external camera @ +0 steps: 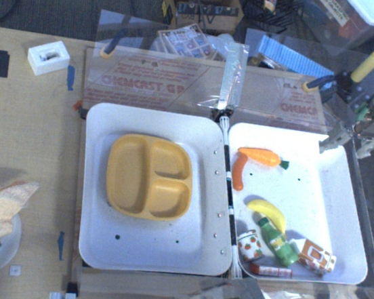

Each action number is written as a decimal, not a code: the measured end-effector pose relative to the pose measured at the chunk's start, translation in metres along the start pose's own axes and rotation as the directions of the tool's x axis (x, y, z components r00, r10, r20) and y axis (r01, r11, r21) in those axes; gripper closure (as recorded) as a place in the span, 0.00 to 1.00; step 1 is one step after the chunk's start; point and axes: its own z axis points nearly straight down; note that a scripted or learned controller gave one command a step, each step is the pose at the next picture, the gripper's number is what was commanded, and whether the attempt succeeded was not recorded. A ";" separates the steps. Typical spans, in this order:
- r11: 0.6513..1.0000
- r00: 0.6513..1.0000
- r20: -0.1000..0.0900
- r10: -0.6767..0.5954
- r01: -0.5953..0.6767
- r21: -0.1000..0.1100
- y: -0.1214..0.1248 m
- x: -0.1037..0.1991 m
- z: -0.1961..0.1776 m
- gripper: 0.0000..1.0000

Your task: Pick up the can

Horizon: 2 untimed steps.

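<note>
The can (249, 245) lies at the lower left of the right bin (341, 220). End effector (339, 138), upper right of the frame: grip state indeterminable.

right bin (344, 200): upper right bare | lower left crowded: banana (267, 211), green bottle (276, 241), can (250, 245)

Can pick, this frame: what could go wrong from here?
The can sits tight in the right bin's corner by the dividing wall, so access on that side looks poor. The green bottle and red stick lie right beside it and could be bumped or grabbed instead.
</note>
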 end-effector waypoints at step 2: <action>0.988 0.988 0.002 -0.156 0.156 -0.007 -0.005 0.079 0.186 0.00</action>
